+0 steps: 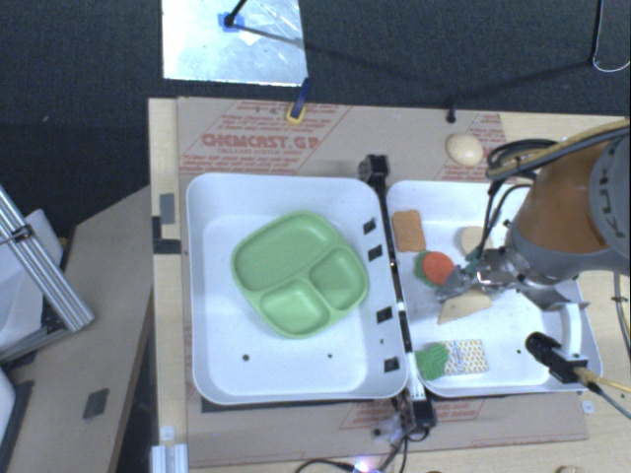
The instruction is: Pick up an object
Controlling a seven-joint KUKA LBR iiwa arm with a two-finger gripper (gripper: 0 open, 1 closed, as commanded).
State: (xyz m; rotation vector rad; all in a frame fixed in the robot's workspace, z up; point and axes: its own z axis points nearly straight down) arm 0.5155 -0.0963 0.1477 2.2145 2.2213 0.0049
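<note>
My gripper [461, 281] hangs low over the middle of the right bin [513, 197], at the end of the grey and orange arm that comes in from the right. A red-orange tomato-like piece [433, 265] lies just to its left. A pale cream wedge [463, 307] sits right beneath it. A tan rectangular cracker [408, 230] rests near the bin's top left, and a cream lump [471, 237] lies just above the gripper. At the bin's front edge are a green leafy piece [430, 361] and a patterned pad [466, 357].
The left bin [212, 353] carries a green divided plate [299, 273]. A beige egg-shaped thing [464, 148] lies on the cardboard behind the right bin. Black clips run along the divider between the bins [386, 264].
</note>
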